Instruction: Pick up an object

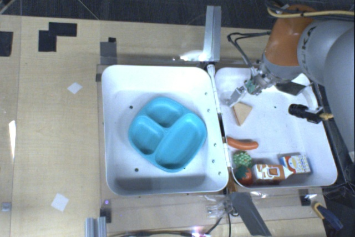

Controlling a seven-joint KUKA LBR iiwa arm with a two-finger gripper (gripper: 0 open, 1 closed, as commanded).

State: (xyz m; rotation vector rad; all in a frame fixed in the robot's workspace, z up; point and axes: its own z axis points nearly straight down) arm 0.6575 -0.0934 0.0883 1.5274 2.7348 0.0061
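My gripper [235, 96] hangs low over the back left of the right bin [324, 144], reaching in from the right. Its tip sits just above and left of a tan wedge [242, 113], very close to it; whether they touch is unclear. Nearer the front lie an orange sausage [243, 144], a green and red vegetable piece [242, 166], an orange juice carton [270, 172] and a small white carton [295, 163]. In the left bin [113, 119] sits a blue divided plate [168, 133].
The divider wall [217, 119] between the bins runs just left of the gripper. A metal post [212, 33] stands behind the bins. A black part of the arm [304, 111] juts over the right bin's right side.
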